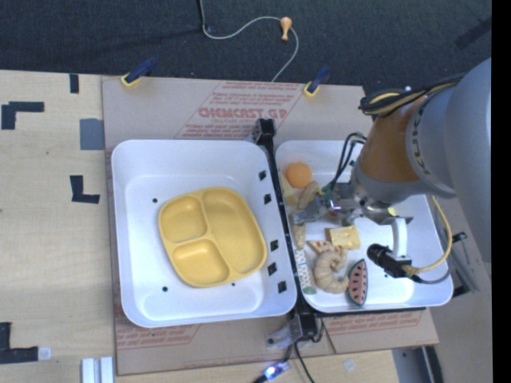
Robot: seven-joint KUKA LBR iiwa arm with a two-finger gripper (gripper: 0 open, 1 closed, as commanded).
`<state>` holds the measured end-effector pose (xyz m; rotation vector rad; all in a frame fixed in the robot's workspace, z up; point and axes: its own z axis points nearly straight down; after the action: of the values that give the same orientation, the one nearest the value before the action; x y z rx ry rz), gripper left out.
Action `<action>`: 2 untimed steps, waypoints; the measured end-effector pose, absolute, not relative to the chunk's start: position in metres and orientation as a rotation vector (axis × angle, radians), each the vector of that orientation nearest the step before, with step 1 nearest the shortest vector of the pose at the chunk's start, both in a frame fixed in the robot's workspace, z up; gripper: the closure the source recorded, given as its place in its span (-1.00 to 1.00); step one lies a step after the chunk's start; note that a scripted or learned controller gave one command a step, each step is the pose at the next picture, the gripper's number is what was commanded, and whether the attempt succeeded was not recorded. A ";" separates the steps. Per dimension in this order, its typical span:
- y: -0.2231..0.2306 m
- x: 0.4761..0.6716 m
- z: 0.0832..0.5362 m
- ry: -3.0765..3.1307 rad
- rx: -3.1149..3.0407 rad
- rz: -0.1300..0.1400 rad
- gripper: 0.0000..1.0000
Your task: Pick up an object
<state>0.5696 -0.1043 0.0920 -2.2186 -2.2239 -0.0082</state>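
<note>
down at the lower right of the frame, a watermelon slice (357, 282) is lying in the right bin (427, 294), just beside a pale croissant (330, 266), with a yellow cheese wedge (343, 236) sitting a little above them toward the frame's middle. further up, the gripper (323, 204) is reaching in from the right over the bin's left part, near an orange (298, 174), and whether its fingers are apart or together i cannot tell amid the clutter. across the divider, a yellow sectioned plate (212, 235) is resting in the left bin (132, 166), with cardboard (239, 110) showing beyond both bins at the top.
</note>
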 end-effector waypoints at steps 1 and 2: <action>-0.104 0.570 0.100 -2.230 -2.225 -0.010 1.00; -0.105 0.567 0.143 -2.223 -2.221 -0.002 1.00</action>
<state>0.5668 -0.1052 0.1426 -2.2207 -2.2228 -0.0016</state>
